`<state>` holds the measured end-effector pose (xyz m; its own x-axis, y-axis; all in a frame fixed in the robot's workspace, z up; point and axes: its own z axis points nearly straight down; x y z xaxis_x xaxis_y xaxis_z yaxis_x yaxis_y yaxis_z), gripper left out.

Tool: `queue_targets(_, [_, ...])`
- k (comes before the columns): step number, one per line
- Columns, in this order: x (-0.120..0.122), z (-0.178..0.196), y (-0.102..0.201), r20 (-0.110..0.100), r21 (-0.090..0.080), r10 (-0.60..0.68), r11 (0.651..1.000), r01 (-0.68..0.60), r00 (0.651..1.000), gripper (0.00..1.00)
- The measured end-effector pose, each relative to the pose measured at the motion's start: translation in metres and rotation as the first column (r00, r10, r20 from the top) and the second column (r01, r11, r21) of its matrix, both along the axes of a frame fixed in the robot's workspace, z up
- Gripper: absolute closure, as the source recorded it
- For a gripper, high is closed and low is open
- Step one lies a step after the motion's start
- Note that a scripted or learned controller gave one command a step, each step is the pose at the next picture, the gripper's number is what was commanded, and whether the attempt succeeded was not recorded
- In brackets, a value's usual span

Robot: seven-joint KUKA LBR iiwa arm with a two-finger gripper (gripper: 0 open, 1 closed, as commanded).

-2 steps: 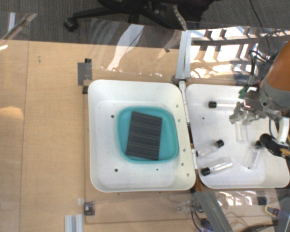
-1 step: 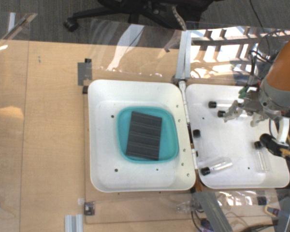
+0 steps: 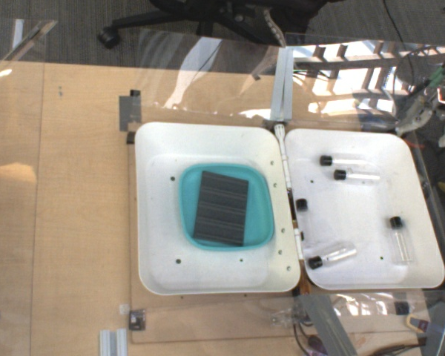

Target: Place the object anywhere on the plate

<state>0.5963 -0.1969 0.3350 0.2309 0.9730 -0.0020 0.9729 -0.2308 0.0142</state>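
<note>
A small metal bracket (image 3: 136, 319) sits at the near edge of the wooden worktop (image 3: 59, 221), just below the left bin (image 3: 156, 273). In that shallow white bin lies a teal plate (image 3: 261, 213), squarish with rounded corners and a smooth, glossy surface, and on its middle rests a dark grey block (image 3: 222, 209), flat and rectangular, ridged with fine lines across its top and turned slightly off square to the plate. The block lies wholly within the plate's rim, touching nothing else. The right bin (image 3: 423, 273), set just beside the left one with a narrow seam between them, holds several clear tubes with black caps: two near the far edge (image 3: 338, 161) (image 3: 356, 175), one at the right side standing lengthwise (image 3: 399, 237), one tilted near the front left corner (image 3: 331, 256), and a lone black cap (image 3: 300, 205) against the left wall. Both bins look like moulded plastic with rounded corners and small dark holes in the floor. Clear panels (image 3: 230, 73) stand behind the bins, catching glare, and a black office chair base (image 3: 230, 6) rests on the grey carpet beyond. The arm and its jaws are outside what the view takes in, so their state cannot be told.
</note>
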Motion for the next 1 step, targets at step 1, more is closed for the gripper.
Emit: queue_targets(1, [-0.0691,-0.0118,0.0594,-0.007,0.005,-0.136,0.991,0.136,0.991,0.00])
